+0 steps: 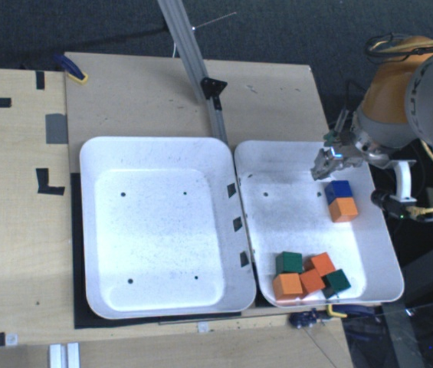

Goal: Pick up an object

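Jaws (325,165) hanging over the right bin (277,205), up near its far right corner, arm (400,98) coming in from the tabletop's right edge. Can't tell if they're apart or together, too small and blurred at this angle. Nothing visibly sitting between them.

Blue block (339,190) is lying just below the jaws on the bin floor, close to the bin's right wall. Orange block (344,208) is touching it on the near side. Whether the jaws are touching the blue block or hovering above it, can't tell.

Rest of the blocks are bunching up in the right bin's near right corner: green block (289,263) at the left of the pile, orange block in front (287,285) of it, a second orange one (322,265) tilting in the middle, dark green block (337,281) on the right. They're packed touching each other, well apart from the blue/orange pair.

Left bin (93,205) is sitting beside the right one, walls touching along the middle of the tabletop (124,90). Metal pole (185,37) is slanting in from the far edge down to the joint between the bins. Black tape marks (46,182) are showing near the tabletop's left edge.
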